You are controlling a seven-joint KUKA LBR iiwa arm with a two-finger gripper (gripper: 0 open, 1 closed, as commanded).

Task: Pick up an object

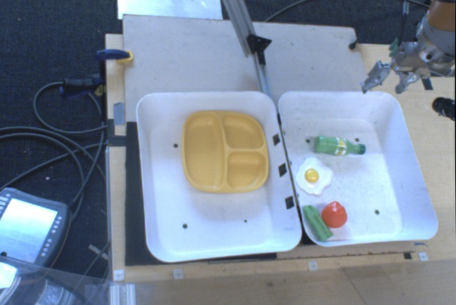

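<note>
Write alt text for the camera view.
The gripper hangs open above the right bin's far edge, holding nothing. That bin holds a green bottle, fried egg and tomato; the left bin holds a yellow tray.

Bench: pale wooden bench top [377, 282], seen from above at a slant.
Board: flat light-grey rectangular board [192, 54], lying on the bench behind the bins.
Left bin: shallow white plastic bin [160, 225], resting on the bench.
Right bin: shallow white plastic bin [399, 182], touching the left bin's edge.
</note>
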